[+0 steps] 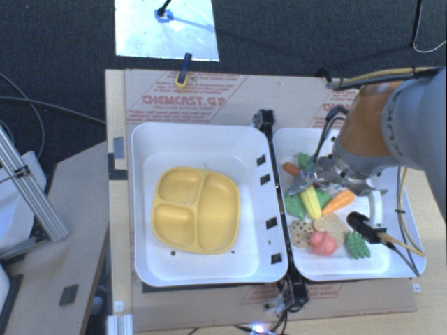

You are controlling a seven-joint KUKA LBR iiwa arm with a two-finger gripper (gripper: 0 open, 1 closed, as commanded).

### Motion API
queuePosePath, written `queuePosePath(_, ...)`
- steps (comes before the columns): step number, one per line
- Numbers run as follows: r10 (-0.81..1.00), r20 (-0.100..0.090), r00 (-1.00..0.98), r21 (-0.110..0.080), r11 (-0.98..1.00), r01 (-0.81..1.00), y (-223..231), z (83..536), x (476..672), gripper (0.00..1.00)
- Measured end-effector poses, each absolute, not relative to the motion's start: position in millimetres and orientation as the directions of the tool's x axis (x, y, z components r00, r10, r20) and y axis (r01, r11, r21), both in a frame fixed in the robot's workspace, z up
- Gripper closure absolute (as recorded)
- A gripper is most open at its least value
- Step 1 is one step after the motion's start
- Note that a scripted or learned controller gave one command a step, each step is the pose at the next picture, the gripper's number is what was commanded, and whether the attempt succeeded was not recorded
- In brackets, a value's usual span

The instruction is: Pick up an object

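Gripper (302,184): low in the right bin (401,260), over the toy food; finger state cannot be told.
Corn (310,202): just below the gripper.
Left bin (140,187): holds a yellow tray (197,209).

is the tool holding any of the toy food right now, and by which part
Cannot be told. The tool sits low over the toy food pile by the yellow corn, with no item clearly gripped.
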State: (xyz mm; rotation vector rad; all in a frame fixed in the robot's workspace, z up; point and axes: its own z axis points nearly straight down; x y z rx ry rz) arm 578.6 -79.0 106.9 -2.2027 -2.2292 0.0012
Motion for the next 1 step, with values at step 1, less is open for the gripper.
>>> queuePosePath(1, 1.000, 0.000, -0.003, 0.003, 0.003, 1.000, -85.7, 124.4, 580.2, 1.00)
